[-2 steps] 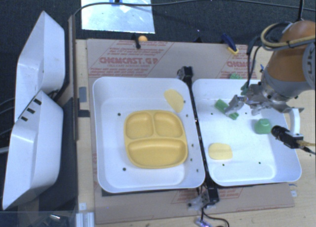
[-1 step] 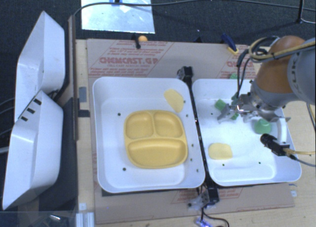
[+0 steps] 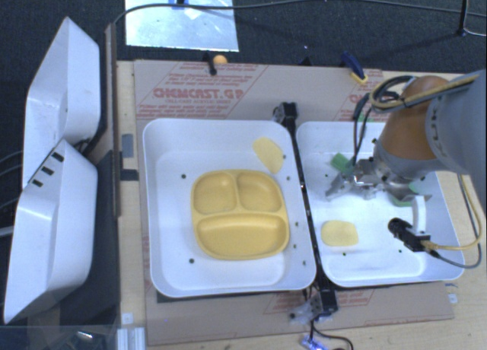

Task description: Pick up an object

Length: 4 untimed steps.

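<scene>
Near edge of the right bin: a flat yellow oval piece lies alone on the white floor, toward the divider, a little nearer than the gripper.

Gripper low over the right bin, just beyond the yellow oval piece. We make out metal fingertips pointing toward the divider, but whether the jaws are spread or pressed together we cannot tell from this angle. Nothing visible between them.

Just beyond the gripper, close against it: a small green piece, partly hidden by the wrist and cables.

Across the divider, left bin: a yellow divided plate with three compartments, and beyond it a second pale yellow oval near the far corner.

Risks, as we judge them: the yellow oval piece is thin and sits flat, so fingertips may skate over it and close on air. The green piece is so close under the wrist that a descent could knock it aside instead of straddling it. Loose cables by the wrist could snag the bin rim.

The likely target, the yellow oval piece, looks smooth, matte, low-profile, like a toy food slice.
</scene>
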Each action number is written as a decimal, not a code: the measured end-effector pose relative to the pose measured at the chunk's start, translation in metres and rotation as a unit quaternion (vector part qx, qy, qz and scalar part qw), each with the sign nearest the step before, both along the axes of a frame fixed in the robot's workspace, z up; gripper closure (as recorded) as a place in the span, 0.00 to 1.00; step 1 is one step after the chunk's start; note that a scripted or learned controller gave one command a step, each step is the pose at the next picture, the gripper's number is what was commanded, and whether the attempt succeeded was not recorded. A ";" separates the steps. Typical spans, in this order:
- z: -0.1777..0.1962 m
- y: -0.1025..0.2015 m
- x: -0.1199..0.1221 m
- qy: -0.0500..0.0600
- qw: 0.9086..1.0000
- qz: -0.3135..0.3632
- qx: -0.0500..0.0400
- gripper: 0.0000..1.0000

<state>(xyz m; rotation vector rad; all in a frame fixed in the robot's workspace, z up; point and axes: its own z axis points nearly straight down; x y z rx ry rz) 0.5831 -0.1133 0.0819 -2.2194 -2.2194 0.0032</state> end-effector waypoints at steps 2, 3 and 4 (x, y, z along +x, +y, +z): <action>0.064 -0.010 0.000 -0.004 1.000 0.000 -0.001 1.00; 0.125 -0.015 -0.003 -0.005 1.000 0.000 -0.001 1.00; 0.154 -0.015 -0.003 -0.003 1.000 0.000 -0.001 1.00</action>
